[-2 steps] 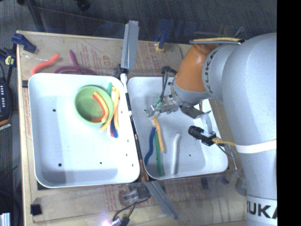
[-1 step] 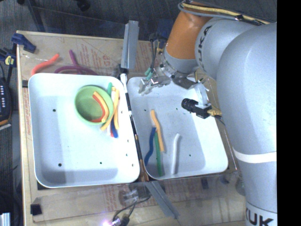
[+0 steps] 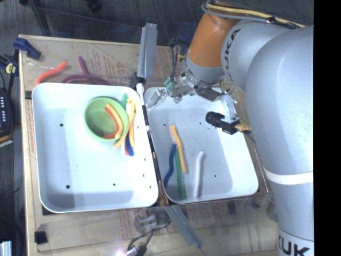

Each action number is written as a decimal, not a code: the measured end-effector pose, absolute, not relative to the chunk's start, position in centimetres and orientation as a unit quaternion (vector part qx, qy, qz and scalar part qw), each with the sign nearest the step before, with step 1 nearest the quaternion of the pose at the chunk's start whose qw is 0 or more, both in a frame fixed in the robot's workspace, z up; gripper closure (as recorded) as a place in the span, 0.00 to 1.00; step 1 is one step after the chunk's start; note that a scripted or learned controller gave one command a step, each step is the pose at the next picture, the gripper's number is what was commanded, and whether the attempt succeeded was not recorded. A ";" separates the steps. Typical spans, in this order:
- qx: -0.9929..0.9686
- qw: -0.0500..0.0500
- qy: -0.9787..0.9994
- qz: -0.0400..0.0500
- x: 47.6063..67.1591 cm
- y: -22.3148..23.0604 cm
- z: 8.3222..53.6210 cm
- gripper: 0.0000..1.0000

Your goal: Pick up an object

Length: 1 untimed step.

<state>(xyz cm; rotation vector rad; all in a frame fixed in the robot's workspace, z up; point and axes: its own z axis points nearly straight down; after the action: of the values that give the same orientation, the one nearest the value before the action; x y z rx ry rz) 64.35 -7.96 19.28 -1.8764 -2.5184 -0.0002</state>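
Note:
My gripper hangs over the far left corner of the right bin, below the orange wrist band. No object shows in it. In the right bin lie an orange strip, a blue strip, a green strip and a white strip, all nearer the front than the gripper. The left bin holds a green bowl with yellow, orange, red and blue strips draped on and beside it.
The arm's big grey body covers the bench's right side. A black fitting juts over the right bin's right part. Behind the left bin lie an orange piece and a purple cord. A grey bar stands behind the divide.

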 end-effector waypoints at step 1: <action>-0.629 -0.003 -0.777 -0.001 63.2 -9.7 14.6 0.00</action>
<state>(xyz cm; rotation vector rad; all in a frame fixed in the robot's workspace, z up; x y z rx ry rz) 63.21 -9.68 14.62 -1.9803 -2.4465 -0.0023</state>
